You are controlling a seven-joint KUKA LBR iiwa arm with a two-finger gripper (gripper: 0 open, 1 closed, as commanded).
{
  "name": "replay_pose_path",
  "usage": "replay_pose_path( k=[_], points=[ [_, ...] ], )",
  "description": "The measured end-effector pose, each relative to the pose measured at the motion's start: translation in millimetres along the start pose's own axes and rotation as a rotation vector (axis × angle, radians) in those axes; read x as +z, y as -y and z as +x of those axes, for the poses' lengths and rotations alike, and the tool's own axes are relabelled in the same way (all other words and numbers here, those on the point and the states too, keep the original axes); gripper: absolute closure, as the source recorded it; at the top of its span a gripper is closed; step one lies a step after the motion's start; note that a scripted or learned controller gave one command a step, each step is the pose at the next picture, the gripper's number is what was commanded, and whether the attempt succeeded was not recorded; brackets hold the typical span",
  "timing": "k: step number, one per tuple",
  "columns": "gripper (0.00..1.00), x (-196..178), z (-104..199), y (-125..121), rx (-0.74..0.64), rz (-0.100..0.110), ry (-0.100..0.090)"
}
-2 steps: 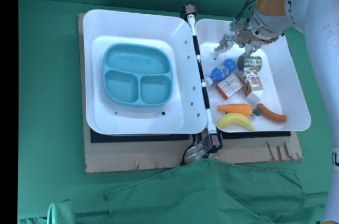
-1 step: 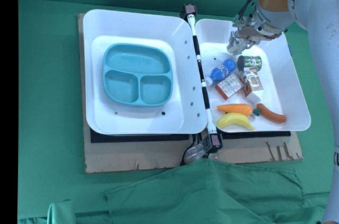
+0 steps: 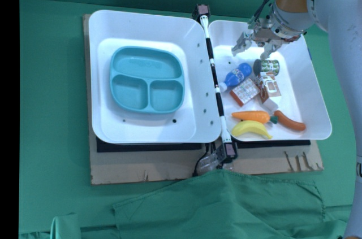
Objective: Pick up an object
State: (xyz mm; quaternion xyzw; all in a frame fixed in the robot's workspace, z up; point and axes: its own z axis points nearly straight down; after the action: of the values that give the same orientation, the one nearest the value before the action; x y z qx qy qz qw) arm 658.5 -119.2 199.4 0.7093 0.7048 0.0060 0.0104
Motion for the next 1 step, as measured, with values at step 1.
replay_pose_path(
  k=[1],
  points=[
    [0.0,14.8,0.5,-1.1,-0.004,0.012,-0.002]
  ],
)
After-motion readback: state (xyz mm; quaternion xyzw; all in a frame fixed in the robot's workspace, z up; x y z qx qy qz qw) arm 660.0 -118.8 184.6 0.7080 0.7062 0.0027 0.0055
